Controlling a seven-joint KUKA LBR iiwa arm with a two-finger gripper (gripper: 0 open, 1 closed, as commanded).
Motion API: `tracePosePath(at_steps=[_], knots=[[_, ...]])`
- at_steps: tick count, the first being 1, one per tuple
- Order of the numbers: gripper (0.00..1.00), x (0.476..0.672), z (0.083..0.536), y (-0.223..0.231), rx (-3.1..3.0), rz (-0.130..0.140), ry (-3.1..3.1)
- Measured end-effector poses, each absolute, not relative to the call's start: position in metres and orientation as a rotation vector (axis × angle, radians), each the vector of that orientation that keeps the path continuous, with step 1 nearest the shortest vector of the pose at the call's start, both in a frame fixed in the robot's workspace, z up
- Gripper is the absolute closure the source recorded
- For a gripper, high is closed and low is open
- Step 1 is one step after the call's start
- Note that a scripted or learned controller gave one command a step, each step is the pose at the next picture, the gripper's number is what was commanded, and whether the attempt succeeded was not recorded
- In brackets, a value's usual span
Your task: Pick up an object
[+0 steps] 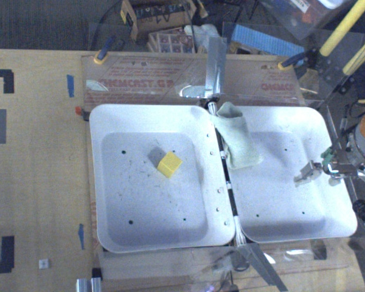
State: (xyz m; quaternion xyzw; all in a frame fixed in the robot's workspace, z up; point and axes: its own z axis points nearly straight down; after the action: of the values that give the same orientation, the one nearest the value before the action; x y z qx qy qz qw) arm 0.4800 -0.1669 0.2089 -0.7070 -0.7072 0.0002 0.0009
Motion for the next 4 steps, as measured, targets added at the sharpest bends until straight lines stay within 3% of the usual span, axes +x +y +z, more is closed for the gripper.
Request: tracePosePath(at_steps=[1,2,3,4], knots=[[0.00,0.513,0.229,-0.121,-1.767,-0.003,-2.604],[0.00,0.557,0.186,-0.066,-1.231,-0.002,-2.894],[0.00,0.648,0.143,-0.097,-0.692,-0.003,-3.074],[0.00,0.636,0.187,0.001,-0.218,-0.004,-3.145]])
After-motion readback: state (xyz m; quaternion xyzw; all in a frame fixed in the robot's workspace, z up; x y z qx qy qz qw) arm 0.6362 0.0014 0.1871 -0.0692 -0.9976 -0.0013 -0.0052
